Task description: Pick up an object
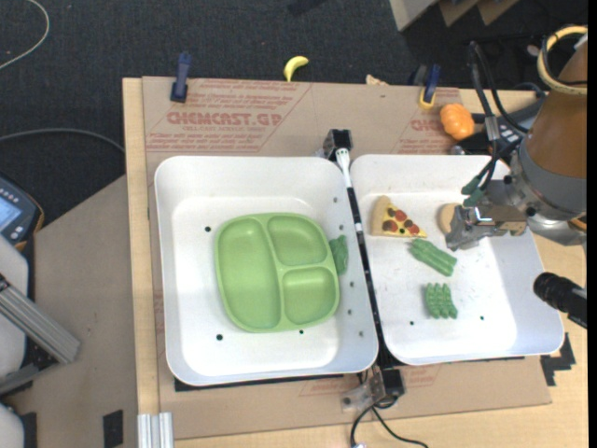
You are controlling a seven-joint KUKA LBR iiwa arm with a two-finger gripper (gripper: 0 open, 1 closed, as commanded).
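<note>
Tool over right bin, finger state unclear; green pod just left-below it, pizza slice further left.

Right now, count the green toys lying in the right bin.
2: a green bean pod at the right bin's middle, near the gripper, and a ridged green piece just below it. The arm may hide more.

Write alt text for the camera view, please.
The gripper hangs over the right bin, beside a pizza slice toy and two green pieces. The left bin holds a green divided plate.
</note>
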